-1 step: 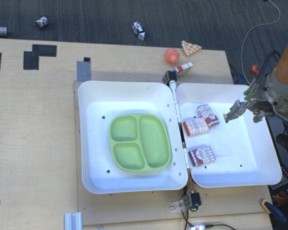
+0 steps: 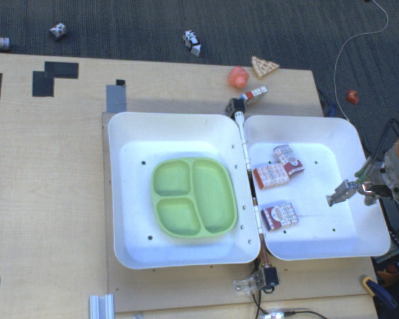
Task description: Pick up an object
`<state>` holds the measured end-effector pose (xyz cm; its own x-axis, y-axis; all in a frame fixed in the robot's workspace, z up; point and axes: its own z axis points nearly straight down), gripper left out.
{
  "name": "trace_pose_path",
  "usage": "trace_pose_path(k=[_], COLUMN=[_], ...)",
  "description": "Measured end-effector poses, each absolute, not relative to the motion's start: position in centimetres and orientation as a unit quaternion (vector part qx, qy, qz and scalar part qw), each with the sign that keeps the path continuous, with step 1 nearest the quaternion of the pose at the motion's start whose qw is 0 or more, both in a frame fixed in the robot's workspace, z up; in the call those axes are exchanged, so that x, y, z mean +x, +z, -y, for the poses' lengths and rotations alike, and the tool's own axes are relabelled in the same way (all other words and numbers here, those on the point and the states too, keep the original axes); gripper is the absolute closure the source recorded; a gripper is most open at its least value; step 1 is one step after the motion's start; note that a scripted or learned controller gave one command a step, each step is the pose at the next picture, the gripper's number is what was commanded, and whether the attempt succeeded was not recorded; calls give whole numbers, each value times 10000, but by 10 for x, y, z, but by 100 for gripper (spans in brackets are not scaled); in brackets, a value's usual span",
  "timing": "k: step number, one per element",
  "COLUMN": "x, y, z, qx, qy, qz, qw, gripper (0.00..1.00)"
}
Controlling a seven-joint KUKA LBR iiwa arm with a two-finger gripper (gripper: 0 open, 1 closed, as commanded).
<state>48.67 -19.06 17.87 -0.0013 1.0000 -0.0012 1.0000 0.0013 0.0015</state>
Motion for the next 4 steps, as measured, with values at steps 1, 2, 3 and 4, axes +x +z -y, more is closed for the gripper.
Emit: trace_pose_path(k=[1,2,3,4], x=[489,491,488,512], y=[87,98,185,252], z=[166,166,39,116], qx=[7067,7063,7054,7061], qy=[23,39,18,13], qz=[-7075,-7079,-7088,-7081], qw=[37,63,9,23], gripper=[0,100,100,100])
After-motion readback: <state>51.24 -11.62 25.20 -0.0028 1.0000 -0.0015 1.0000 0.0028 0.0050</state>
